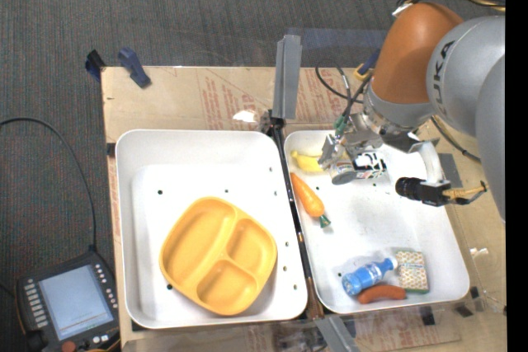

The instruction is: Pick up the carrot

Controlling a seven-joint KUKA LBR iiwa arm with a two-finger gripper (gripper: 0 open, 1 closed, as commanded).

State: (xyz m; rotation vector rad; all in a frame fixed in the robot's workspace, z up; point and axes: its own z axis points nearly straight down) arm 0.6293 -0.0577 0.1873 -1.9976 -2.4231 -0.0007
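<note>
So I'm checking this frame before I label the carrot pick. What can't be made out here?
- Gripper, camera view: its fingers are too small and cluttered to tell open from shut.
- Banana: its right end is hidden behind the gripper.
- Carrot: in full sight in the right bin; contact with the bin wall can't be judged.
- Packet: print too small to read.

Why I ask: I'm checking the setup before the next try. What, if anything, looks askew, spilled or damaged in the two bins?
Nothing stands out. The yellow plate sits flat in the left bin. In the right bin the carrot, banana, bottle and sausage lie loose but whole, nothing spilled.
</note>
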